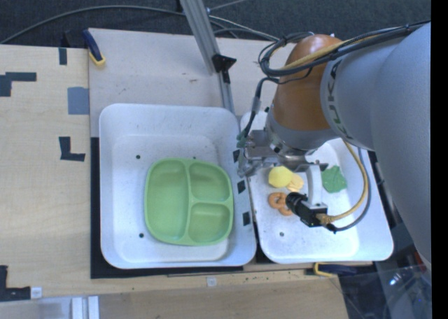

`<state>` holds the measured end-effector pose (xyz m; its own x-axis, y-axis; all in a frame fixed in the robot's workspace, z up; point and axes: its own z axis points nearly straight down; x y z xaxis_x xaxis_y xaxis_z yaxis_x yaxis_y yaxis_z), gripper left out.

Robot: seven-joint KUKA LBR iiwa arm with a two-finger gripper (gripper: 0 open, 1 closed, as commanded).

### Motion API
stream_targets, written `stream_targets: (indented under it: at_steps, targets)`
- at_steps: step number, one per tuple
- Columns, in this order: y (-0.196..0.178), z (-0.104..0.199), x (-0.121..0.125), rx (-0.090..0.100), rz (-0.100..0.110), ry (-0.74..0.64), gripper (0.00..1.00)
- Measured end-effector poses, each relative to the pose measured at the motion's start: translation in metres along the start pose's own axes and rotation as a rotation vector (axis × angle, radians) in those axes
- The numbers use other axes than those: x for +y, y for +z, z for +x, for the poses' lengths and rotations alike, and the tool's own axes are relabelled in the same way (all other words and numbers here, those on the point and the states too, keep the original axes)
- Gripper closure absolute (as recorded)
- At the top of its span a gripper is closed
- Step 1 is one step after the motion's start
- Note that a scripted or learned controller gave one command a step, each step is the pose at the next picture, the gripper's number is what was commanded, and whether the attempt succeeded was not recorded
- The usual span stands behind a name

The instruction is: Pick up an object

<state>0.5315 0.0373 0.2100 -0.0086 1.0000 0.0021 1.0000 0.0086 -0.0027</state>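
My gripper (257, 164) is low over the left side of the right bin (350, 244), under the orange wrist band. Just to its right lies a yellow lump (283, 178), close to the gripper's metal parts; whether they touch is unclear. An orange ring-shaped piece (279, 203) sits just in front of the yellow one. A green piece (334, 179) lies further right in the same bin. The arm hides the back part of this bin.
The left bin (126, 171) holds a light green divided plate (189, 202). A slanted metal post (199, 20) rises behind the bins. The wall between the two bins (250, 227) runs right beside the gripper.
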Motion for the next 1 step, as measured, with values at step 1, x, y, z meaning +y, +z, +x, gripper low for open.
stream_targets:
  at_steps: [1]
  targets:
    - [-0.0029,0.0454,-0.0042,-0.001,0.0,0.001,1.0]
